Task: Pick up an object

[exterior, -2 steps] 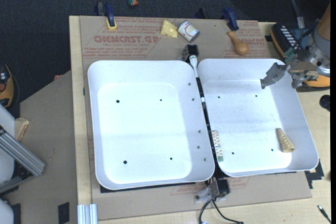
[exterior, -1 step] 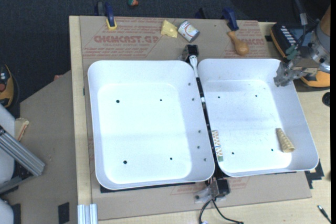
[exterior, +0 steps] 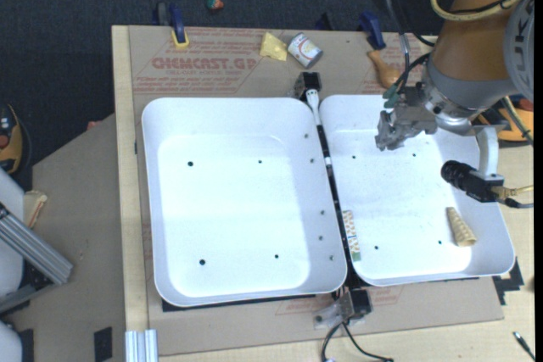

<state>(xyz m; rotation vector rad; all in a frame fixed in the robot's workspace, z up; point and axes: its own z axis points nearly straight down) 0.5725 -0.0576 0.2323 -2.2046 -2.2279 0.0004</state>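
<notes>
Tan ridged object [exterior: 461, 226] in right bin [exterior: 407, 267], well apart from pincer [exterior: 392, 136], grip state unclear

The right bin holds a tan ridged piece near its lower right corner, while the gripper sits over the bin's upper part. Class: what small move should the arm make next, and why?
Probably shift the gripper toward the view's lower right, over the tan ridged piece. The gripper is over bare floor in the right bin, apart from the piece, so descending here would likely grasp nothing.
</notes>
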